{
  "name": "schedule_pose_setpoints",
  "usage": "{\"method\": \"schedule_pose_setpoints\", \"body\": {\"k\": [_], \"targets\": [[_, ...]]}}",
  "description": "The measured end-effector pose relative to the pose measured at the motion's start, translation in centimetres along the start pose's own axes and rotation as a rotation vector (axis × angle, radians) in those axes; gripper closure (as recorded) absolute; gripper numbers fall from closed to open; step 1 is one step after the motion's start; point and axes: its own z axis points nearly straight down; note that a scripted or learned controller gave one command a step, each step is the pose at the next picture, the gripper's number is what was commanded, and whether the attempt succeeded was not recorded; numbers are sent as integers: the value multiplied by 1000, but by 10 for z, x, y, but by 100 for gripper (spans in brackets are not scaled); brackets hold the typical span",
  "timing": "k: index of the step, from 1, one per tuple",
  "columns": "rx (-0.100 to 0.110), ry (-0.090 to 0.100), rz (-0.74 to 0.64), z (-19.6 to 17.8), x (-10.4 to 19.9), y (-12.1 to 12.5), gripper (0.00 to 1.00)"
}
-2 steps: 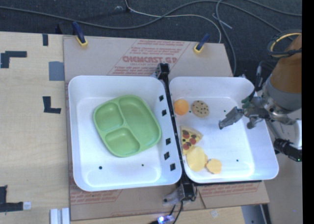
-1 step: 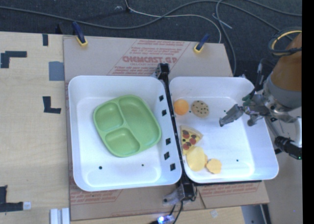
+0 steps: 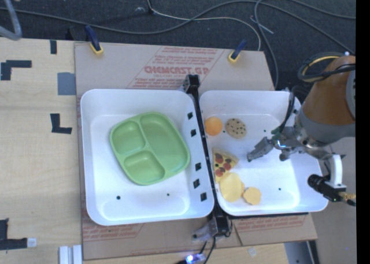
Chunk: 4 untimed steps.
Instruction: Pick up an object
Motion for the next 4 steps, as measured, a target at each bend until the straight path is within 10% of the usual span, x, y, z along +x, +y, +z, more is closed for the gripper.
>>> {"method": "schedule_pose_setpoints", "body": {"k": [2, 3, 4], "targets": [[-7, -3, 0, 87, 3, -9, 0], [-8, -4, 1, 75, 3, -9, 100], [-10, -2, -1, 30, 6, -2, 100]]}}
